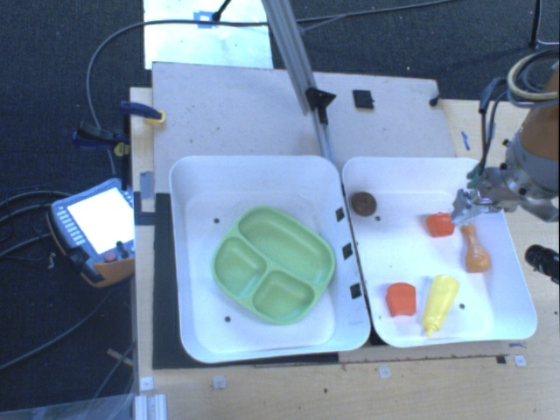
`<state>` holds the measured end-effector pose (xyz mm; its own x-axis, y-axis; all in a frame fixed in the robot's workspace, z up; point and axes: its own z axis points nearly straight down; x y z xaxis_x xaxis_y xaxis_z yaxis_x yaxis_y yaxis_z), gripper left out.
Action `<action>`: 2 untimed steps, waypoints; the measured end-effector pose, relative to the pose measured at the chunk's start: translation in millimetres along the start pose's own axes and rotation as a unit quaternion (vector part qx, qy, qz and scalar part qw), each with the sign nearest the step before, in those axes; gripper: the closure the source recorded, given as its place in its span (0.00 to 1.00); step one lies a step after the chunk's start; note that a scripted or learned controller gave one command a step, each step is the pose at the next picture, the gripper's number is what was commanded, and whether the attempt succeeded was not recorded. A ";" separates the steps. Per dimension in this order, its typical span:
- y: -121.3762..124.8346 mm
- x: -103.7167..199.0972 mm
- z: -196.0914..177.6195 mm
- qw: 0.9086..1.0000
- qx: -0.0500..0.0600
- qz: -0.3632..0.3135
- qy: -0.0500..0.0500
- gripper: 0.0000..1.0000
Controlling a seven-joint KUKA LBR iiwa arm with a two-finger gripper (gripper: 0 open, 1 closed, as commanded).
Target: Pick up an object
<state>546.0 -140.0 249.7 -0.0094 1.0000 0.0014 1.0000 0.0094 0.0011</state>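
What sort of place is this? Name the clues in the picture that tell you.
Probably a robotics lab test bench: a robot arm's gripper over two white bins, toy food such as a yellow bottle, and a handheld control pendant with loose cables.

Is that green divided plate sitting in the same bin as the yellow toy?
No, the green divided plate lies in the left bin, while the yellow toy lies in the right bin.

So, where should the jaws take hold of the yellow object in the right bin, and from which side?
Probably across the middle of the yellow object, coming straight down from above. It lies flat and long, running toward the bin's front edge, so its narrow width suits the jaws. The red piece lies close on its left, so keep clear of it.
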 end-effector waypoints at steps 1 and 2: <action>6.3 42.6 2.3 1.000 -0.001 0.000 0.000 1.00; 10.7 101.2 15.5 1.000 0.000 -0.001 0.000 1.00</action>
<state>555.8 -38.6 234.3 -0.0108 0.9999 0.0023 0.9999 0.0107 0.0014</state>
